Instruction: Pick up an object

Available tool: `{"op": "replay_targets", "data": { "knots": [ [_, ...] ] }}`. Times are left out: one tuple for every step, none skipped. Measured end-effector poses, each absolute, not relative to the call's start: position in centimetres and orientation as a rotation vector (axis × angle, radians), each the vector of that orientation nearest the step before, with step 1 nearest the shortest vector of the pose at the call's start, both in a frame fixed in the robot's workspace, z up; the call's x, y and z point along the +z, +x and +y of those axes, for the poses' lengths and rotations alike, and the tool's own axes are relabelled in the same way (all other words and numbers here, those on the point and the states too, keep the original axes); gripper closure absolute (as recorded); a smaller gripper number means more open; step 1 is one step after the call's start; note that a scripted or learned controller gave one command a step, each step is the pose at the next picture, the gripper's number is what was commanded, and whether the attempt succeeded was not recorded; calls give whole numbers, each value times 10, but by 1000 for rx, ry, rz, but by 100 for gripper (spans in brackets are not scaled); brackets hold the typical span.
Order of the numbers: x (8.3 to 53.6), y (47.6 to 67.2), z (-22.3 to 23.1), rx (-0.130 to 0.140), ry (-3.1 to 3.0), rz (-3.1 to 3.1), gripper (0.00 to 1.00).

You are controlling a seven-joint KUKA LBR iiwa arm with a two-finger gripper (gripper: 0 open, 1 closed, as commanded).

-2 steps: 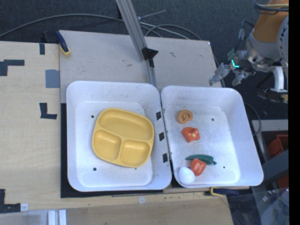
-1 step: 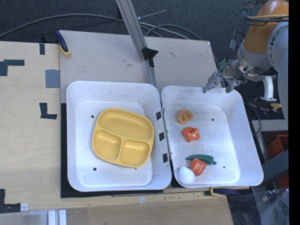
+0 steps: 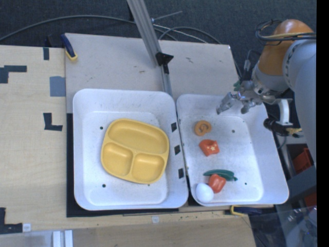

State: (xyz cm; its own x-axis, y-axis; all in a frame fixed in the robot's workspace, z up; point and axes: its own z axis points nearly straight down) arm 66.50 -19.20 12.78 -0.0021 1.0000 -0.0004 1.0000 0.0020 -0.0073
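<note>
Objects first: four candidates, all in the right bin [image 3: 267, 163]. From my remote seat I see a brown ring-shaped piece [image 3: 202, 128] near the bin's upper middle, a red chunk [image 3: 209, 147] just below it, a red pepper with a green stem [image 3: 218, 179] further down, and a white egg [image 3: 204, 192] at the lower left corner, right by the pepper. The left bin [image 3: 85, 138] has a yellow tray [image 3: 135, 151] with three compartments sitting in it, nothing on the tray as far as I can tell.

The arm [image 3: 288, 55] comes in from the upper right of the frame, and the gripper [image 3: 237, 103] hangs over the top edge of the right bin, up and to the right of the brown ring. Its two fingers look spread apart, pointing down and left, and there's nothing between them. Whether the tips are touching the bin floor or floating above it, I can't say from this angle.

So progress-wise: nothing is picked yet, my read is we're at the approach stage. All four items are lying loose in the bin, well clear of the fingers. What's left is basically everything: settle on a target (the ring is nearest, so that'd be my guess), come down over it, close, lift. The egg and pepper sit close together, so that pair looks like the trickier grab.
</note>
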Motion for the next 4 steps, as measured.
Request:
{"op": "replay_targets", "data": {
  "knots": [
    [87,664,-191,9,-2215,-2222,0],
    [98,665,-190,7,-2215,-2225,100],
    [152,656,-188,-4,-2223,-2226,100],
    [205,657,-188,-3,-2222,-2226,100]
  ]
}}
